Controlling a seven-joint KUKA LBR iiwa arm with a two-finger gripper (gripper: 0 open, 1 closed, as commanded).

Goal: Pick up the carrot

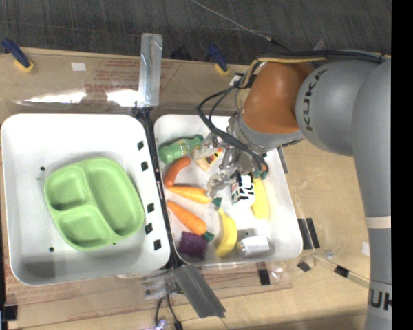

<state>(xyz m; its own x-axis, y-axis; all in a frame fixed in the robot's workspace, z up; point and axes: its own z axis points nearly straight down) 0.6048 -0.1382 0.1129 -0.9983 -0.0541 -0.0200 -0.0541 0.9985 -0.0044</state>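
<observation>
Carrot [186, 216], orange with a green tip, lies in the right bin [289, 215], below-left of the fingers [222, 181] and apart from them; nothing sits between them.

Largest first:
- Arm [344, 108], grey with an orange band, reaches in from the right and hangs over the upper part of the right bin.
- Surface [316, 177]: brown board bearing both bins side by side.
- Left bin [27, 143], well left of the fingers, holds a green divided plate [93, 201].
- Right bin holds the clutter beneath and around the fingers.
- Banana [226, 234] lies just below the fingers, curved, beside the carrot's tip.
- Second orange piece [188, 194], just left of the fingers, lies above the carrot; a third [176, 171] lies up-left.
- Green item [179, 148] lies up-left, near the bin's top wall.
- Yellow piece [261, 199] lies right of the fingers.
- Purple item [192, 243] sits below-left, touching the carrot's green end.
- White block [254, 245] lies below-right.

Fingers: spread or closed, cannot tell; cables and wrist hardware blur them.
</observation>
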